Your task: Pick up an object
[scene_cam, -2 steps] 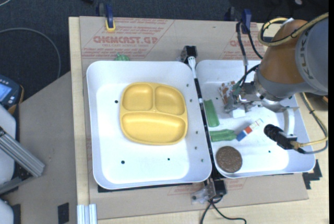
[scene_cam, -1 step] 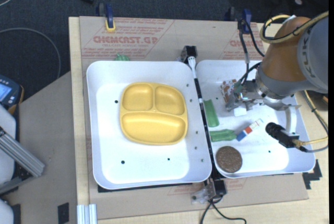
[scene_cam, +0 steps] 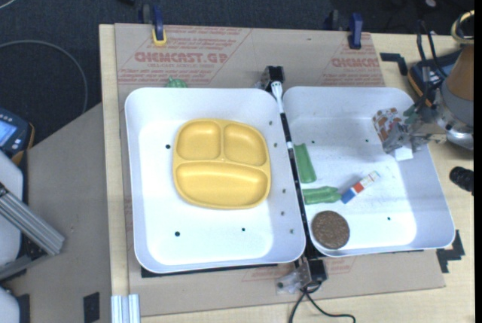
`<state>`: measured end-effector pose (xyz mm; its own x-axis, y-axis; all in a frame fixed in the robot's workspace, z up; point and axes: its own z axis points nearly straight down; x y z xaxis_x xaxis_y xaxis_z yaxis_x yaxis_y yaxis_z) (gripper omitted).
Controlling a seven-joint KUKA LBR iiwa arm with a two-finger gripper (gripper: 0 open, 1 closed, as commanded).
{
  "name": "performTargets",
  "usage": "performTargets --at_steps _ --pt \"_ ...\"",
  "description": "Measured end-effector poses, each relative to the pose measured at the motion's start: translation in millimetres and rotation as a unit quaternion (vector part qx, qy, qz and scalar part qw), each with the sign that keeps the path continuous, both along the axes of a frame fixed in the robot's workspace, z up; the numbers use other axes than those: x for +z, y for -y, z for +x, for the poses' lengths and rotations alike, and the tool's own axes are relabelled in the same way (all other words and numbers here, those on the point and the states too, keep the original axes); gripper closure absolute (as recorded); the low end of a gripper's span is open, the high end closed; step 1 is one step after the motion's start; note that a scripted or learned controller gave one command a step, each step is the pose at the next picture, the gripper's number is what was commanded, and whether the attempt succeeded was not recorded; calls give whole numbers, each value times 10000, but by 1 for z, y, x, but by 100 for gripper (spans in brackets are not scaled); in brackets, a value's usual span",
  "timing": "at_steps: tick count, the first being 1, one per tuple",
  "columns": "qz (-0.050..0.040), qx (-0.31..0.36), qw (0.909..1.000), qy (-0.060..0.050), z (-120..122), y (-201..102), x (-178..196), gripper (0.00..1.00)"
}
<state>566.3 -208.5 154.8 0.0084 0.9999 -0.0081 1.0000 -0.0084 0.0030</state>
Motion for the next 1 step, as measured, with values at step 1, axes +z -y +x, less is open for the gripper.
performTargets --at_steps 1 --pt "28 47 10000 -3 34 16 -35 100"
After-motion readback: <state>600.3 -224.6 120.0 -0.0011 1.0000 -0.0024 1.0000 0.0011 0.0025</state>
